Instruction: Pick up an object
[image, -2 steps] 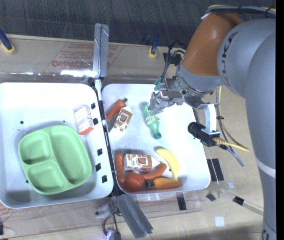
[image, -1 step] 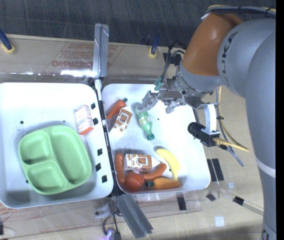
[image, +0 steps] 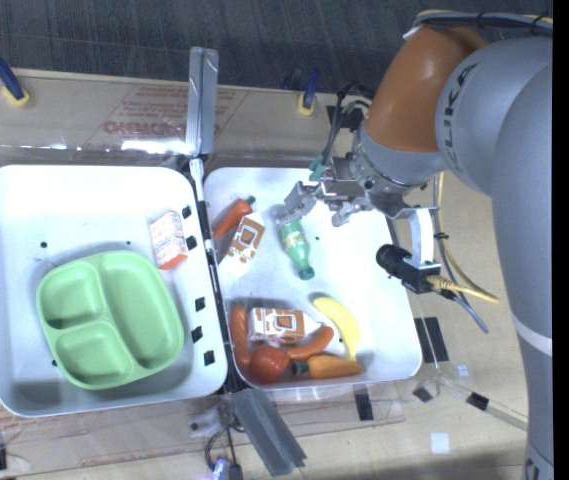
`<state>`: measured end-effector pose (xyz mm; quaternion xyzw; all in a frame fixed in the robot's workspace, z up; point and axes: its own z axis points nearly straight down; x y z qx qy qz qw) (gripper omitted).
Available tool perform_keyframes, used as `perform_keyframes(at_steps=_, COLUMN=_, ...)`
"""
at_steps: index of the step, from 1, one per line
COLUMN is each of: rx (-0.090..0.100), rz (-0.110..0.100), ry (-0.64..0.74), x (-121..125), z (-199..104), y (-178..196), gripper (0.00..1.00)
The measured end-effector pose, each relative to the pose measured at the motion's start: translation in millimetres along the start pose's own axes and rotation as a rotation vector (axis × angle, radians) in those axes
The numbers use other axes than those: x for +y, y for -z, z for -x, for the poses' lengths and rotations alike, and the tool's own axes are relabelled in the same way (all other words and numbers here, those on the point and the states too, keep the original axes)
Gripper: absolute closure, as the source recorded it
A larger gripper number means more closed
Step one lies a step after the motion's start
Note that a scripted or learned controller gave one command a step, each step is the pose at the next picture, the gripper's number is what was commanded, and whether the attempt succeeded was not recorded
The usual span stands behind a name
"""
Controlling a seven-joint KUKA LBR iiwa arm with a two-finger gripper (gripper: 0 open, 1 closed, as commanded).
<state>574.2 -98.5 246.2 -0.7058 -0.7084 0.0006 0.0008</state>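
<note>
Arm (image: 484, 118) comes in from 3 o'clock and leans over the right bin (image: 384, 298), wrist angled down toward the bin's 12 o'clock half. That puts the gripper (image: 326, 200) where the loose, single items lie, not over the heap.

Left bin (image: 24, 208) carries a green tray (image: 109, 318) at its 6 o'clock and a small carton (image: 167, 239) at its 2 o'clock, against the divider. Both well apart from the gripper, so not the target as I read it.

Right bin, 6 o'clock edge: pile of a box (image: 279, 324), a banana (image: 337, 323), a tomato (image: 267, 363) and a carrot (image: 332, 368), all touching or overlapping. Poor pick there, too crowded for two fingers.

Right bin, 11 o'clock: another carrot (image: 230, 218) and a snack box (image: 246, 240), just beside each other at the divider wall.

Green bottle (image: 297, 248) lies on its side near bin centre, cap toward 5 o'clock, free floor around it. Gripper sits just at its 1 o'clock, fingers spread apart, nothing between them. Likely target is the bottle: closest item, isolated, narrow enough to span.

Judgement: approach stage, no grasp yet. Risk: round body may roll as the fingers close.
</note>
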Motion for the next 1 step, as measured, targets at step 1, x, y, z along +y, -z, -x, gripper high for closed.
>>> perform_keyframes(at_steps=1, rx=0.001, rz=-0.003, ry=-0.111, x=-37.5, z=-27.0, y=19.1, gripper=0.0)
